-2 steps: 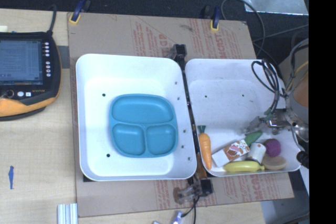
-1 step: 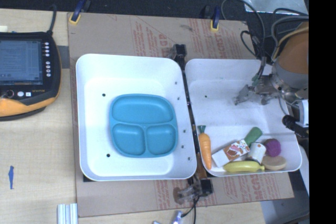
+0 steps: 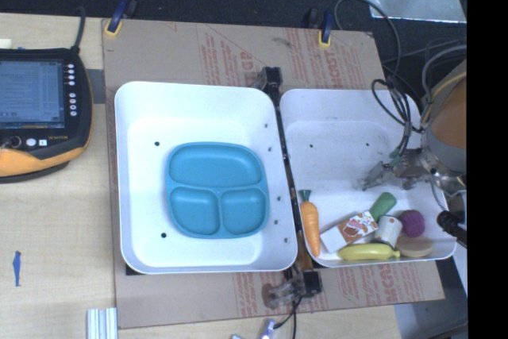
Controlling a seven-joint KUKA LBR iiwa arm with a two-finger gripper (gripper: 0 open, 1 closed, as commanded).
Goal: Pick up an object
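In right bin's [image 3: 333,131] near corner: carrot [image 3: 309,228] along left wall, banana [image 3: 369,252] at front edge, small carton [image 3: 357,227], white cup [image 3: 389,230], green piece [image 3: 383,204], purple ball [image 3: 411,222], all clustered, touching or nearly. Jaws [image 3: 394,171] low over right bin, just behind cluster; grip state cannot tell. Left bin [image 3: 143,171] holds blue divided plate [image 3: 217,189]. Pendant [image 3: 36,111] on worktop [image 3: 55,250], far left.

2 white bins [image 3: 131,171], 1 blue tray [image 3: 216,188], 1 carrot [image 3: 309,226], 1 banana [image 3: 367,252]

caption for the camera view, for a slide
Gripper above right bin of toy food; blue tray in left bin.
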